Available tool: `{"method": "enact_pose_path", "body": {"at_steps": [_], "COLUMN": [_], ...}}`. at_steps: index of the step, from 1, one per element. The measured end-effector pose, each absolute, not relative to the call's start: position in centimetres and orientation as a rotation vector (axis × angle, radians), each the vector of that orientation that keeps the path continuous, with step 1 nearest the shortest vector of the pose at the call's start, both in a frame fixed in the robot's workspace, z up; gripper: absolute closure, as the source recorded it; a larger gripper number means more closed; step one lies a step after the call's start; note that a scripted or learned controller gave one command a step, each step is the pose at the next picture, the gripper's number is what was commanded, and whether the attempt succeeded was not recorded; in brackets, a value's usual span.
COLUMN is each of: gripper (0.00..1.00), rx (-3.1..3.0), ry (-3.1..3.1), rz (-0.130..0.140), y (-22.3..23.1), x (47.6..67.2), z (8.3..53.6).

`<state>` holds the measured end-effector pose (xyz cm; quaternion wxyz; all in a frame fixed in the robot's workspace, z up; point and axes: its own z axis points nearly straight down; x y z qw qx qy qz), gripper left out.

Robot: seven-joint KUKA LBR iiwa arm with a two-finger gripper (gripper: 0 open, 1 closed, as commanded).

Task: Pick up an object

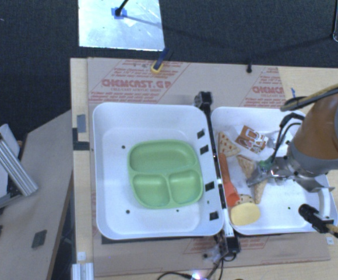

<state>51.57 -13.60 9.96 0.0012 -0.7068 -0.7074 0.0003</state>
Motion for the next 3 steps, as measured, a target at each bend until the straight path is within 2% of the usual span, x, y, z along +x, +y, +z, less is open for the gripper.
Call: {"method": "enact_pose_path", "body": {"at_steps": [1, 2, 3], "gripper": [0.00, 1.00, 1.00], "rx": [-2.220, -2.222, -2.222], "ry": [-2.222, -2.224, -2.229], "rz": [0.000, -0.002, -0.005], "y": [-13.6, -13.6, -14.0], "x": [51.6, 51.7, 51.7], "z": [8.4, 9.5, 15.8]}}
